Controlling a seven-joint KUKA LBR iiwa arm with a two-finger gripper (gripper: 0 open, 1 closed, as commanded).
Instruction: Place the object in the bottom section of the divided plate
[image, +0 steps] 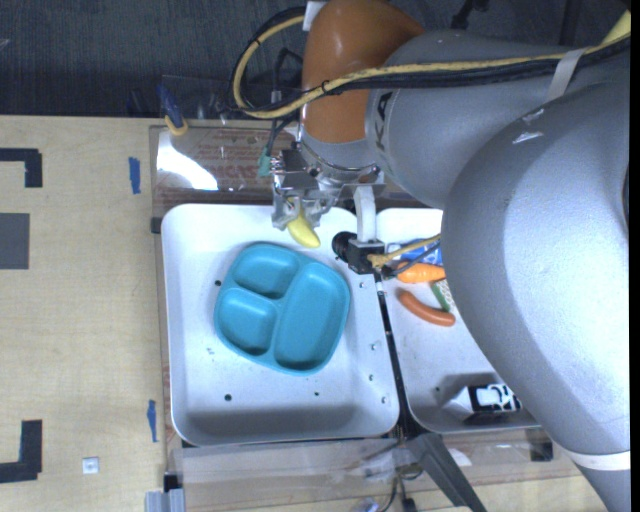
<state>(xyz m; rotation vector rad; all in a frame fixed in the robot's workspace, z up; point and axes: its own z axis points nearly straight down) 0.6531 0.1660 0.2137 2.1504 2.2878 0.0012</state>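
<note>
nearest us, the left bin on the bench holds the blue plate, three sections, tilted a bit. right bin beside it has a sausage, a carrot and a small black-white item. further back, the gripper sits over the left bin's far edge, just past the plate. we see a yellow banana at the fingers' tips, looks clamped between them, above the bin, not in the plate. arm covers the right side.
</note>
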